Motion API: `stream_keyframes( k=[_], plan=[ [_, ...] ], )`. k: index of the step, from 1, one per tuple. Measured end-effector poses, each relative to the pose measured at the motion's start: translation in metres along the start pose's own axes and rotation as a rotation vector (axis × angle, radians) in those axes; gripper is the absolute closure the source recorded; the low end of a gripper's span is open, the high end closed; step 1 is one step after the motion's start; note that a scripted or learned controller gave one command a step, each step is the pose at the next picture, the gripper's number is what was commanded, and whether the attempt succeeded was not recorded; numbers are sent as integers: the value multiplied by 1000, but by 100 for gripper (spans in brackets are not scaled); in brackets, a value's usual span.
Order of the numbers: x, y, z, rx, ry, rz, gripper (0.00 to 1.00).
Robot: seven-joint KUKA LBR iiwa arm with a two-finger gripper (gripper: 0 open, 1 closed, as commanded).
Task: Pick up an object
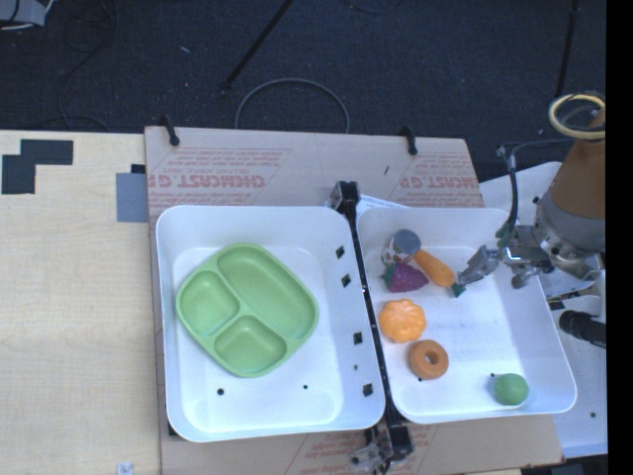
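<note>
The right bin (554, 364) holds several small objects: an orange carrot-shaped piece (433, 267), a purple piece (406, 278), a grey-blue round piece (405, 242), an orange pumpkin-like ball (402, 321), a brown ring donut (428, 359) and a green ball (510, 389). My gripper (492, 277) hangs over the right half of this bin, open, with nothing between its fingers. Its left fingertip (460, 287) is just right of the carrot's end; whether it touches is unclear.
A green divided plate (247, 310) lies in the left bin (178, 236). A black divider (364, 315) separates the two bins. The arm's orange band (582, 176) and wrist stand over the right bin's far right edge.
</note>
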State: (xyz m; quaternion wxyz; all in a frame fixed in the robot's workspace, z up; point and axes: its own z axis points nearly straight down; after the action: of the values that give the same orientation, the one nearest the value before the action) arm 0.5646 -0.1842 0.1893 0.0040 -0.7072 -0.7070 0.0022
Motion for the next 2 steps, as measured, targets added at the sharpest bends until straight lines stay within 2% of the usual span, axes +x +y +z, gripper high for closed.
stream_keyframes(
  k=[2],
  plan=[
    [-1,9,104,-5,-1,1,0]
  ],
)
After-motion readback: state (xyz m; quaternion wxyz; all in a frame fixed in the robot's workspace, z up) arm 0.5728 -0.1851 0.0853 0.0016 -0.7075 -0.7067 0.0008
